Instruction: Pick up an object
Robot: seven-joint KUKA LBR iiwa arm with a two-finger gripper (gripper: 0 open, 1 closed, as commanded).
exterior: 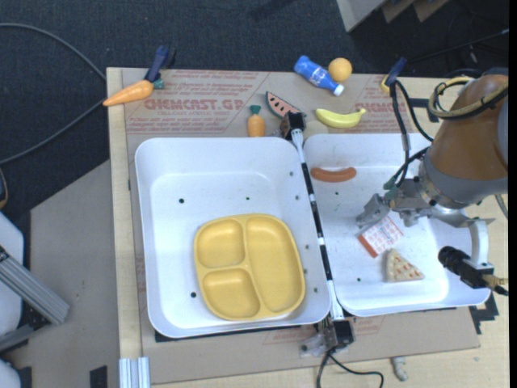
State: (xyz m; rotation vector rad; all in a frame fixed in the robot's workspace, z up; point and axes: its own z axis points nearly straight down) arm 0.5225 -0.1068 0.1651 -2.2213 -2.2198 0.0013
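cardboard point(202, 103) covers the bench over dark carpet point(73, 23) — gripper point(380, 211) in right bin point(420, 297), jaws' state unclear.

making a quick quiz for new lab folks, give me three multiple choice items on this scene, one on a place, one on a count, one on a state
1. Where is the yellow tray?
A. in the left bin
B. in the right bin
C. on the cardboard behind the bins

2. How many compartments does the yellow tray have?
A. two
B. three
C. five

3. How does the hot dog lie?
A. held up by the gripper
B. flat on the right bin's floor, apart from the gripper
C. on the yellow tray

Answers:
1 A: it sits on the left bin floor.
2 B: one long and two smaller sections show.
3 B: it lies near the far wall of the right bin, away from the gripper.
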